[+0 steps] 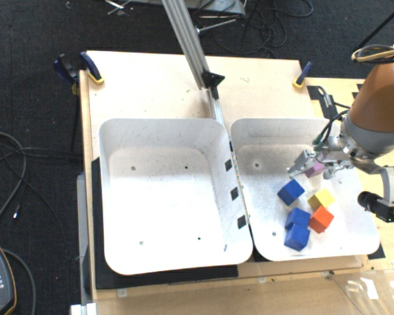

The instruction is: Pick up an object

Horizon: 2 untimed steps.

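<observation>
The worktop carries two shallow white bins side by side, and all the task's things lie in the right bin; the left bin sits beside it, the two touching along a shared edge. The arm reaches in over the right bin's far right corner, and its hand hangs low above the bin floor, with something pale purple showing at its tip. Whether that piece is between the fingers or just lying under them is too small and blurred to tell, and I cannot tell if the hand is apart or together.

Near the hand, toward the front of the bin, lies a loose cluster of blocks. The largest is a dark blue block at the front, a second blue block sits just behind it, an orange block touches the front blue one's right side, and a small yellow block lies just behind the orange.

They look like stiff, light wooden or plastic cubes: not fragile, smooth-faced, so likely a little slippery. Flat opposite faces are the place to grip. The rear blue block stands most apart from its neighbours, so it probably offers the cleanest hold.
</observation>
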Each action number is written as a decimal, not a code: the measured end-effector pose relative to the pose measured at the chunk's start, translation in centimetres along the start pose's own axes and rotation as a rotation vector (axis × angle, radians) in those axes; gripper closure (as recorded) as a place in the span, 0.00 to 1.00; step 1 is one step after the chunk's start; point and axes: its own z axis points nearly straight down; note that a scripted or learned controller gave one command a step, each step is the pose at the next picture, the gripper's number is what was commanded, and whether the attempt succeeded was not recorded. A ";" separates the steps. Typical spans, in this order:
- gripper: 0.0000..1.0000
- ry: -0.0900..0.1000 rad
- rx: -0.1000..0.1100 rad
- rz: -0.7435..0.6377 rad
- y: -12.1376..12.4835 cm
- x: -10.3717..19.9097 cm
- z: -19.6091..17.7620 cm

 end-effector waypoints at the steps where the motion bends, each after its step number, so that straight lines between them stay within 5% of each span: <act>1: 0.00 -0.002 0.001 0.000 0.2 1.9 10.9; 2: 1.00 0.001 0.002 0.002 0.2 1.9 9.8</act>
